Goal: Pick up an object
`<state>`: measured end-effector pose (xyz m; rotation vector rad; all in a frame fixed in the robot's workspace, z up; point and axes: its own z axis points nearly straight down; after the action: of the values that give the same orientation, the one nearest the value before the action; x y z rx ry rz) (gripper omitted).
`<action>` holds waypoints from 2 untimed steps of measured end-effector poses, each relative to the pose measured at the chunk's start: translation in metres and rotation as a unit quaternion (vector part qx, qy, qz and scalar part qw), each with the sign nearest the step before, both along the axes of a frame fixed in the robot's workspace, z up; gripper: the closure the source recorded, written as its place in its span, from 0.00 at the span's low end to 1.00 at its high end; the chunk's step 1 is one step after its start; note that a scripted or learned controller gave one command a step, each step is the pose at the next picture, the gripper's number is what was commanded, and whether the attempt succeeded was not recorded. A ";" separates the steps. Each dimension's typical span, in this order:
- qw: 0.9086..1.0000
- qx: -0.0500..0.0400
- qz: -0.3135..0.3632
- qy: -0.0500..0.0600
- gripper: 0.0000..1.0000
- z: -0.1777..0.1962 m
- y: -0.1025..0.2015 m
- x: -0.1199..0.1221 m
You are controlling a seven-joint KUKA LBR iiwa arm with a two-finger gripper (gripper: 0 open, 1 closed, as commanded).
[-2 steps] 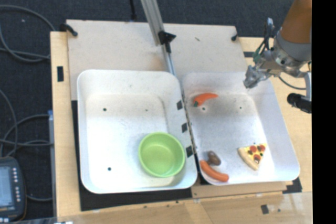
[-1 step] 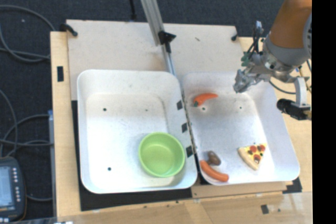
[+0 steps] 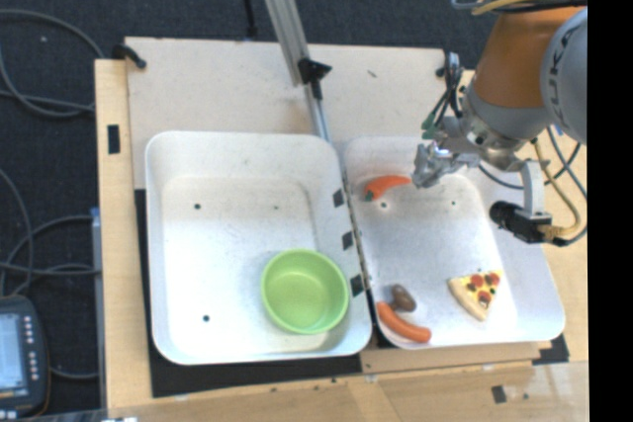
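- Orange carrot (image 3: 387, 184) lies at the far end of the right bin (image 3: 514, 252), just beside your hand (image 3: 427, 169) — likely the chosen target.
- You cannot tell how far the hand is open; nothing visibly sits in it.
- Pizza slice (image 3: 476, 293) and sausage (image 3: 404, 322) lie at the near end, well apart from the hand.

- Two shallow white bins side by side: left bin (image 3: 178, 212), right bin (image 3: 514, 311).
- One green bowl (image 3: 305, 290), in the left bin.
- One carrot (image 3: 387, 184), orange with a green tip, in the right bin.
- One pizza slice (image 3: 476, 293), in the right bin.
- One sausage (image 3: 404, 322), reddish-orange, in the right bin.
- One small brown lump (image 3: 403, 295), just beside the sausage; kind unclear.
- One arm (image 3: 519, 64), one gripper (image 3: 427, 170).
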<state>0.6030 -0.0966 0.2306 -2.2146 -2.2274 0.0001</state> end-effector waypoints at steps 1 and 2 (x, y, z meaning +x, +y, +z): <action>1.000 0.001 0.001 -0.001 1.00 0.012 0.042 -0.020; 1.000 0.000 0.000 0.000 1.00 0.004 0.092 -0.037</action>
<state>0.5664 -0.0048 0.2348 -2.2138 -2.2279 -0.0004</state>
